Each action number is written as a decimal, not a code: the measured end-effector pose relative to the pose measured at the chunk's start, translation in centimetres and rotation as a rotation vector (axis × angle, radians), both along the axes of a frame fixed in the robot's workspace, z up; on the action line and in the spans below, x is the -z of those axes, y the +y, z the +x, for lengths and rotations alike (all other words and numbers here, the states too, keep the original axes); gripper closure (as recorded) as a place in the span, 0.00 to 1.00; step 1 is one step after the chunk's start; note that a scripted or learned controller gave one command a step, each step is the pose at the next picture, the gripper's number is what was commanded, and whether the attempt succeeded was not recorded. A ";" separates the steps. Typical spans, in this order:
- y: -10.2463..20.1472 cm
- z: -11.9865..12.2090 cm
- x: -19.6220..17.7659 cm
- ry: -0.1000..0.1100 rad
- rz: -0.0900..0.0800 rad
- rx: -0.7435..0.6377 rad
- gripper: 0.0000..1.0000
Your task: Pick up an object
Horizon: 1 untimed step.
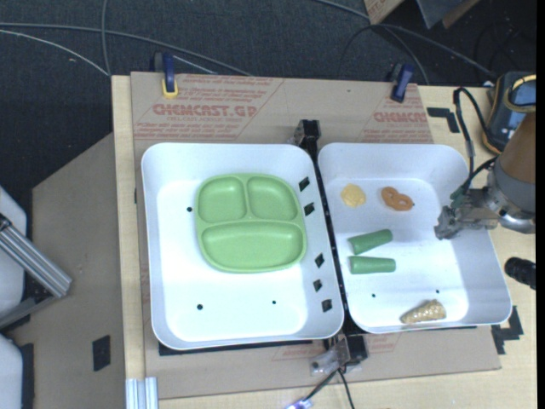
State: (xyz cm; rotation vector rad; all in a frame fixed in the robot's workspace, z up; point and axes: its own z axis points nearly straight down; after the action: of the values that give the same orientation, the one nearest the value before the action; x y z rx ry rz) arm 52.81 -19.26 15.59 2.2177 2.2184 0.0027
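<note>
My hand (449, 221) hovers at the right bin's (477, 279) right edge; I cannot tell its grip state.

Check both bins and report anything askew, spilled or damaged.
Nothing stands out. The green divided plate sits flat in the left bin. In the right bin, two green pieces, a yellow piece, a pretzel-like piece and a tan piece lie apart, looking intact.

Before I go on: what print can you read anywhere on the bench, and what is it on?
"CHEMCAST GP" in red, on the board behind the left bin.
"CHEMCAST" again, in red, on the same board behind the right bin; partly legible.
Smaller red lines beneath both: too blurred to read.
</note>
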 end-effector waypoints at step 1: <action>0.3 -0.7 -4.8 -0.001 0.000 -0.001 1.00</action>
State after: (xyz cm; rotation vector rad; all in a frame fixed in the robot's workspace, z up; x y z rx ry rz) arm 52.15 -18.96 20.40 2.2168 2.2190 0.0041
